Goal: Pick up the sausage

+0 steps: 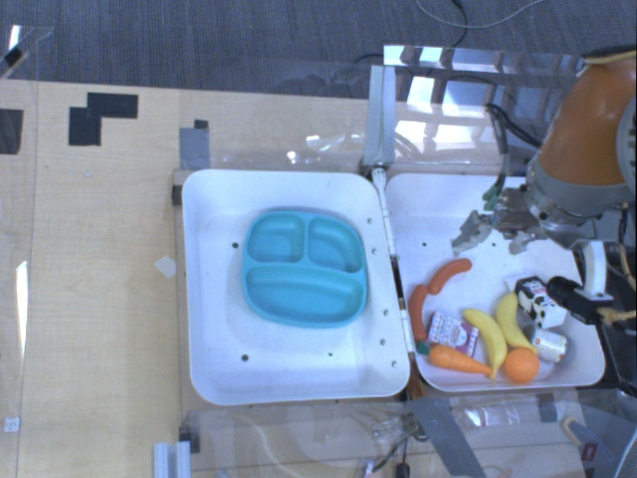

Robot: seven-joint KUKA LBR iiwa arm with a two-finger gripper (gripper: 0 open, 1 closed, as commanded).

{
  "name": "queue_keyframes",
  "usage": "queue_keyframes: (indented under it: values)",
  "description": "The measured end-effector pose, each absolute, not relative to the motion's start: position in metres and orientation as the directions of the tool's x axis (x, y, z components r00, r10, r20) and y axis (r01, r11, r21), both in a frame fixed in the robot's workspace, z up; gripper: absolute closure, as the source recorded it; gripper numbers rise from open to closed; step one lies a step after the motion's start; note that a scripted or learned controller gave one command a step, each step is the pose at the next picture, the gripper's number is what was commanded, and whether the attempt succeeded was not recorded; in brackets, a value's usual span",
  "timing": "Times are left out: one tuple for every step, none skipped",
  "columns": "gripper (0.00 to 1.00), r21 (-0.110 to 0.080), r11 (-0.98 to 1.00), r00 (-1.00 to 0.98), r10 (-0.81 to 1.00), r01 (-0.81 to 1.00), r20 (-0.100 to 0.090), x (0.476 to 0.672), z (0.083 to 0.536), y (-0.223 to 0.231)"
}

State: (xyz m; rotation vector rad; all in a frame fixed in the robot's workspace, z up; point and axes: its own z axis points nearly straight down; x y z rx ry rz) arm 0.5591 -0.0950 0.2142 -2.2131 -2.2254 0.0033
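The sausage (448, 272), orange-red and slightly curved, lies slantwise in the middle of the right bin (428, 202). A second, darker red one (417, 313) lies along that bin's left wall, just below it. My gripper (495, 238) hangs over the right bin, up and to the right of the sausage. Its fingers are spread open with nothing between them. One fingertip (466, 237) stands a short way above the sausage's upper end, apart from it.
The front of the right bin holds a carrot (460, 359), a pink carton (453, 331), two bananas (488, 333), an orange (521, 364), a black-and-white toy (538, 302) and a small white cup (549, 346). A blue divided plate (304, 268) sits in the left bin (214, 327).
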Motion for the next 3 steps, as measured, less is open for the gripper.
queue_keyframes:
  values:
    - [0.00, -0.001, 0.150, -0.150, 0.989, 0.989, 0.001, 0.579, 0.095, -0.094]
    - [1.00, -0.002, 0.151, -0.151, 0.989, 0.989, 0.002, 0.580, 0.103, -0.093]
    - [1.00, 0.001, -0.029, 0.029, 1.000, 1.000, -0.001, 0.554, 0.268, -0.028]
